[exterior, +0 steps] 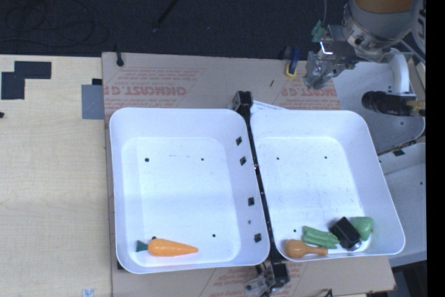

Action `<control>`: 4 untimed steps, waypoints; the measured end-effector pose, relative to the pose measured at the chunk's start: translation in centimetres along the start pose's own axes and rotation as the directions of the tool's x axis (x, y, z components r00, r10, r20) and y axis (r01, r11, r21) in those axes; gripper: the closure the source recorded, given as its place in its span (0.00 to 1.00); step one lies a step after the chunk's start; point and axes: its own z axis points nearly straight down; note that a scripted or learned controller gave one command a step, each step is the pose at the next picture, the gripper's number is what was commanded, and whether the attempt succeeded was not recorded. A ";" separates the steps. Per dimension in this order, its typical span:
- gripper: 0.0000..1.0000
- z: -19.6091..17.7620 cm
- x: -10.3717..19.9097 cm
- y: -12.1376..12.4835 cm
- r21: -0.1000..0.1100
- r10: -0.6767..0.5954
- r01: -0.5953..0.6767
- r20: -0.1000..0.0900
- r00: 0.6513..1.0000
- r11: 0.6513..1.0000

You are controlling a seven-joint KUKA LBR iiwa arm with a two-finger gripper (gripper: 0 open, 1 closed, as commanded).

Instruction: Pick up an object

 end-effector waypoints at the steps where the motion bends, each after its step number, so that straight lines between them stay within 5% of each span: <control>1: 1.00 -2.9 -2.7 -4.1 0.014 0.007 -0.007 0.000 1.000 1.000; 2: 1.00 1.8 -4.7 -0.7 0.019 0.006 -0.006 0.001 1.000 1.000; 3: 1.00 -4.8 4.2 -4.3 0.011 -0.003 0.003 -0.002 1.000 1.000; 4: 1.00 1.7 3.1 -0.1 0.019 0.005 -0.005 0.001 1.000 1.000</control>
